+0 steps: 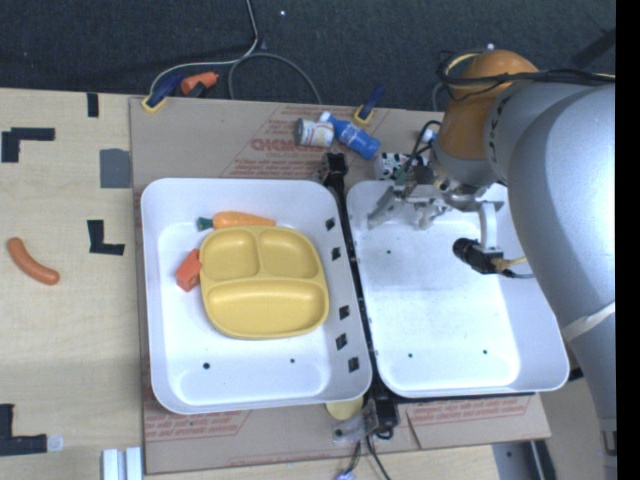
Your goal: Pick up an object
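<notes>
A dark floor lay behind the counter (60, 198), which bore two white bins side by side on cardboard. The left bin (170, 368) held a yellow divided plate (265, 283), a carrot (243, 220) lying along the plate's far edge and an orange piece (188, 269) tucked against its left side. The right bin (470, 368) had bare floor beneath the arm (560, 198). The gripper (405, 210) hung over that bin's far left corner, well apart from the plate; whether it was spread or pressed together could not be told, and nothing showed in it. The plate looked like stiff, smooth, light plastic, probably slippery and too broad to span, so its raised rim or a divider seemed the likeliest hold. The carrot looked light and narrow, best pinched across its middle. A sausage (32, 261) lay on the counter, far left.
</notes>
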Robot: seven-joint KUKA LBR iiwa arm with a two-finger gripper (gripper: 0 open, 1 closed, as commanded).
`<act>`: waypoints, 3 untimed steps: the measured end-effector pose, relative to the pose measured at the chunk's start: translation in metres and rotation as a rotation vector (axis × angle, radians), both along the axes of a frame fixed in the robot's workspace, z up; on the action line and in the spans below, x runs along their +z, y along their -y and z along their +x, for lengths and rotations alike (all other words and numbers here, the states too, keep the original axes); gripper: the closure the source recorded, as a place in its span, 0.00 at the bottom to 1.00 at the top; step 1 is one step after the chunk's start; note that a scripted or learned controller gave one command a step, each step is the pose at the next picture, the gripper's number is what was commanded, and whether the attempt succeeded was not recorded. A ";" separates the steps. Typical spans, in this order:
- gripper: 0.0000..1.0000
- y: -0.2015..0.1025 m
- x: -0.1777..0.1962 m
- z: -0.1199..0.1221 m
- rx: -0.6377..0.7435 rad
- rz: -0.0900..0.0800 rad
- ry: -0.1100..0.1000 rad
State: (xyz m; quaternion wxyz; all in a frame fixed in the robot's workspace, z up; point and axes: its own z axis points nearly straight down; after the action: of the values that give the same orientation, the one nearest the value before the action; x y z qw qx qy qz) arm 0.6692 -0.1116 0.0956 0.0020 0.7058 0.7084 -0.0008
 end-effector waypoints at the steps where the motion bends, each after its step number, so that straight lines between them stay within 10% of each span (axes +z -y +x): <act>1: 0.00 -0.011 -0.010 -0.011 -0.002 0.000 0.000; 2: 0.00 -0.015 -0.010 -0.001 -0.002 0.002 -0.004; 3: 0.00 0.029 -0.008 -0.074 -0.007 0.002 0.004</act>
State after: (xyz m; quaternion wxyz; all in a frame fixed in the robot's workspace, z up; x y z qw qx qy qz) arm 0.5951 -0.1408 0.0878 0.0028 0.7082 0.7060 0.0013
